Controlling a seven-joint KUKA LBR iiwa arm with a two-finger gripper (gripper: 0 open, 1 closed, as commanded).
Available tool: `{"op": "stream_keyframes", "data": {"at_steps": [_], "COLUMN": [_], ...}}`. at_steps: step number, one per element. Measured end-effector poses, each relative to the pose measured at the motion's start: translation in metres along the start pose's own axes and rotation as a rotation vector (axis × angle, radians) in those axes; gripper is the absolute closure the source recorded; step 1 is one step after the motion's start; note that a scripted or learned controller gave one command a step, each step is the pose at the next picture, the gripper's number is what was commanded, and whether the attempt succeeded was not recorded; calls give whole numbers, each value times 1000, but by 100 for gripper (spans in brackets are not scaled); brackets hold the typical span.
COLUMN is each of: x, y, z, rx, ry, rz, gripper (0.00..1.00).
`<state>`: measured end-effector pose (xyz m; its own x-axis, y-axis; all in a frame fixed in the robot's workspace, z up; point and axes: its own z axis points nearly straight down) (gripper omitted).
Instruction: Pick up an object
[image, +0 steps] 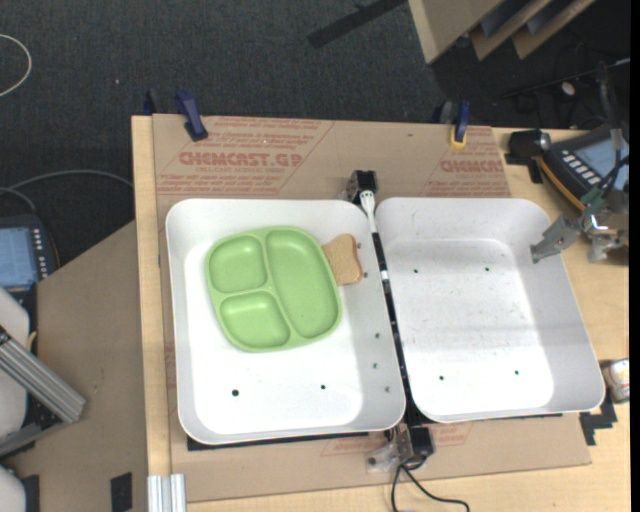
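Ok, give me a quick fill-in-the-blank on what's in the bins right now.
1. The green plate lies in the ____ bin of the camera view.
2. The plate is divided into ____ compartments.
3. The tan block sits at the plate's ____ edge in the view, touching it.
4. The gripper is at the right bin's ____ rim in the view.

Missing words: left; three; right; right
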<state>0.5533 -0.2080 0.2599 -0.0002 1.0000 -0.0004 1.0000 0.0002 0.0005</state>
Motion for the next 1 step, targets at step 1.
{"op": "stream_keyframes", "data": {"at_steps": [1], "x": [8], "y": [5], "z": [-214], "rx": [-21], "ry": [-8], "rz": [-3], "gripper": [0]}}
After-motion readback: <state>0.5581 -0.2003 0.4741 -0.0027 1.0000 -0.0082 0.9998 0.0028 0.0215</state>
